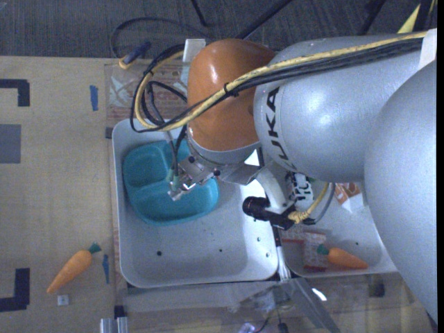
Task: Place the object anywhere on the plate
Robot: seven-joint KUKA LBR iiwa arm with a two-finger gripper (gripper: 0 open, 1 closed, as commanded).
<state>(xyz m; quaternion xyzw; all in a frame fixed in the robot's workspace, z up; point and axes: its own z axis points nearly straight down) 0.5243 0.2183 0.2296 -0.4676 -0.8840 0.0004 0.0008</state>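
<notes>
Two tapered orange carrots point(69, 270) point(345, 258) lie apart; tool point(182, 184) over glossy teal divided plate point(149, 179); grip unreadable.

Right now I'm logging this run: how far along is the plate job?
Nothing looks placed: the teal plate in the left bin shows no object on its visible part. The tool sits over the plate; whether it carries anything I cannot tell. One carrot lies in the right bin, another carrot on the bench.
</notes>
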